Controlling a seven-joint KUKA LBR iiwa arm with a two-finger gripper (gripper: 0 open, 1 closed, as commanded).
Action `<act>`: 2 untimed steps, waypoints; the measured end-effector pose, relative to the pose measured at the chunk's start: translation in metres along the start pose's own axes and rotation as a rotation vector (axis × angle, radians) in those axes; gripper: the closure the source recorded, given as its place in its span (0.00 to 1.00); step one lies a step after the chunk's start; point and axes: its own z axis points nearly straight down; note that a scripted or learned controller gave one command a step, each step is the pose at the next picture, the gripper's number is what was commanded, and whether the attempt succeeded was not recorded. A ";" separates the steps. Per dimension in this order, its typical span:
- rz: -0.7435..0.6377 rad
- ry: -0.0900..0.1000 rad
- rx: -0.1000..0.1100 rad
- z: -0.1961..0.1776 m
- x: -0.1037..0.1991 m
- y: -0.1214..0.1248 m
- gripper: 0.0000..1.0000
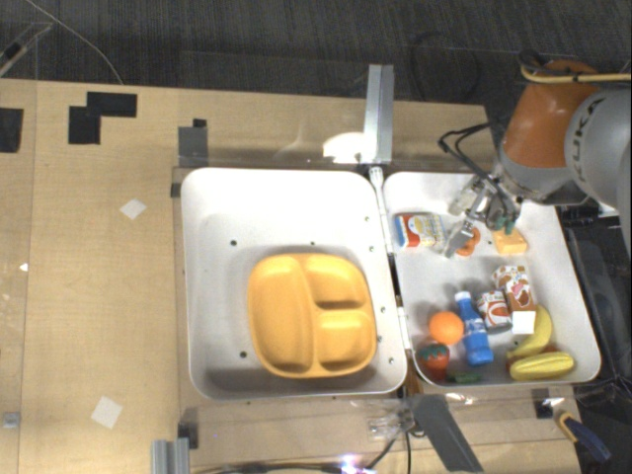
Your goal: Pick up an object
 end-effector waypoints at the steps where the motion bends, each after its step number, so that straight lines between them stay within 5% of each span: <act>1: 0.210 -0.004 -0.003 0.001 0.006 0.004 0.00; 2: 0.473 -0.007 -0.004 0.001 0.022 0.005 0.00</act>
